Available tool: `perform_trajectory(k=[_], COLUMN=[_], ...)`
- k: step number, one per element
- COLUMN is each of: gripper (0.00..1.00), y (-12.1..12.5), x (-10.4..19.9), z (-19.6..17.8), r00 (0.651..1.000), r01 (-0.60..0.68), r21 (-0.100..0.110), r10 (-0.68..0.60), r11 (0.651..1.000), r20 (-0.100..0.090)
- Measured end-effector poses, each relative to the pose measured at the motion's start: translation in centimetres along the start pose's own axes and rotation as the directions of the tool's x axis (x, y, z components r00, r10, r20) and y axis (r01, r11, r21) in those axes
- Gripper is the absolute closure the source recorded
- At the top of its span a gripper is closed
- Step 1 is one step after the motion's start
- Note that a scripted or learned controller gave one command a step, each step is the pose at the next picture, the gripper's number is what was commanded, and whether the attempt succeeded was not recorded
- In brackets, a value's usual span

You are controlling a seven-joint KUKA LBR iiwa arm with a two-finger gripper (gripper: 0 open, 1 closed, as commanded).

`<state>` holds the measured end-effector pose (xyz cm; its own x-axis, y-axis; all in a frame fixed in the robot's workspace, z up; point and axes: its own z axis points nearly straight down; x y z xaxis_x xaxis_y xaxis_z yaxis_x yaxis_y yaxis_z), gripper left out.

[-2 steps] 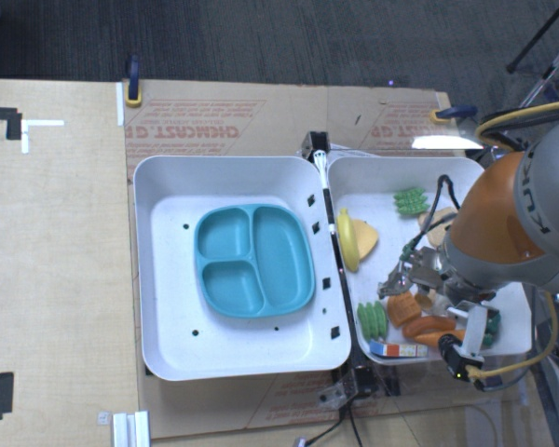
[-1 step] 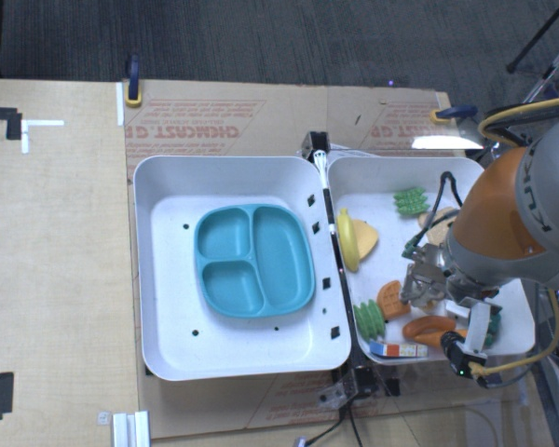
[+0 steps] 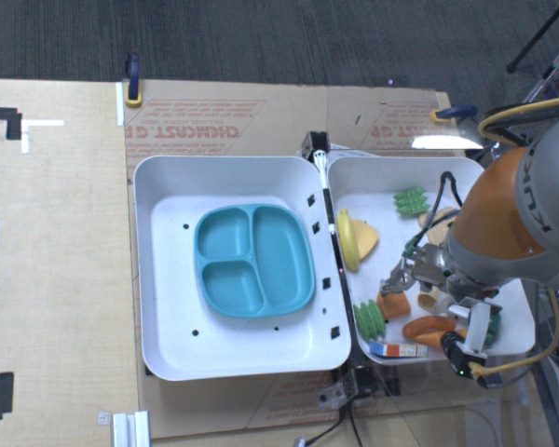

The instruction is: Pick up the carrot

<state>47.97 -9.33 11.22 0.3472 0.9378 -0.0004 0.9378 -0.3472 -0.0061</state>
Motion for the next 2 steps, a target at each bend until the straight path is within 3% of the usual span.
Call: perform_trajectory(k=[1,2], gripper=[0.00,0.00], y=[5.9,1.6], x=[10.2,4.7], z=[-7.7,-7.7], r00=[0.997,0.982], r01=[-0.083,-0.190], r21=[0.000,0.000], r10=[0.083,0.190], r11=[0.997,0.982], r20=[0.004,0.004])
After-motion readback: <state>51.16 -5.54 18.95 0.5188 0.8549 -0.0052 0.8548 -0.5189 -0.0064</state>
